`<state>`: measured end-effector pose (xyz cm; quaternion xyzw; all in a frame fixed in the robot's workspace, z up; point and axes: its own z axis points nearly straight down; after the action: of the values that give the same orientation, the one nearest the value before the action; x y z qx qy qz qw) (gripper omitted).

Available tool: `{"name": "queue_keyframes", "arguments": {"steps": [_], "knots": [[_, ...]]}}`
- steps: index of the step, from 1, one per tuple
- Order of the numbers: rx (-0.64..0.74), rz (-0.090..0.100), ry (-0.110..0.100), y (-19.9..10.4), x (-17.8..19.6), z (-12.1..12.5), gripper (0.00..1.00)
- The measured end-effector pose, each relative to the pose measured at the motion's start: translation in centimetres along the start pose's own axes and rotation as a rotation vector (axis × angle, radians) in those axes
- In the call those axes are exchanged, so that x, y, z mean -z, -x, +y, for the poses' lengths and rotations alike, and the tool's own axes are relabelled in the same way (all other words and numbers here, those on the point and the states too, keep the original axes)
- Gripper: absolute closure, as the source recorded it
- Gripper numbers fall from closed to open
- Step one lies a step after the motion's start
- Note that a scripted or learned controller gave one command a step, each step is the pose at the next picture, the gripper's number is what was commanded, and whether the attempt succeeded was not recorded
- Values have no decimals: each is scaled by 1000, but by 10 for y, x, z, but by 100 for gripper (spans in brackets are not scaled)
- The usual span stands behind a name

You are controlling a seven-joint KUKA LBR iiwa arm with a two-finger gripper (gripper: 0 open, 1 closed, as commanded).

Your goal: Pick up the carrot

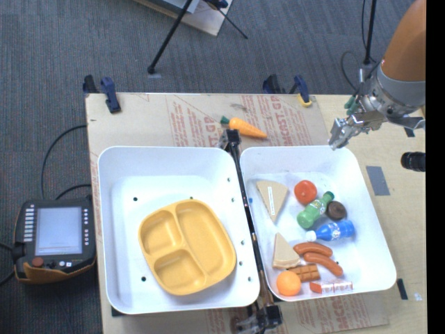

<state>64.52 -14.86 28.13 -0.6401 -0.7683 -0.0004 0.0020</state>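
The grey metal two-finger gripper (342, 132) hangs above the bench just past the far right corner of the right-hand shallow white bin (361, 165), and nothing shows between its fingers; whether they stand wide or narrow I cannot tell at this size. Behind it the grey arm with its orange band (407, 44) reaches in from the right. The small orange plastic carrot with a green top (245, 126) lies on the bare brown bench board (174, 120) outside both bins, just beyond the corner where the 2 bins meet, well apart from the gripper. In the right-hand bin lie a red toy tomato (304, 191), a green toy bottle (314, 212), a blue toy bottle (334, 231), 2 pale wedge-shaped toy slices (272, 197), red toy sausages (318, 256) and an orange ball (288, 283). The left-hand shallow white bin (125, 179) holds a yellow plastic tray with 3 compartments (186, 245).
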Motion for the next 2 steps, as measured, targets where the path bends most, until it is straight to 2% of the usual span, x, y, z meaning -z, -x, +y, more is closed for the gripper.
{"name": "queue_keyframes", "arguments": {"steps": [1, 2], "knots": [[-60, 1, 1, -79, -5, 14, 100], [-339, 0, -5, -128, -34, 22, 100]]}}
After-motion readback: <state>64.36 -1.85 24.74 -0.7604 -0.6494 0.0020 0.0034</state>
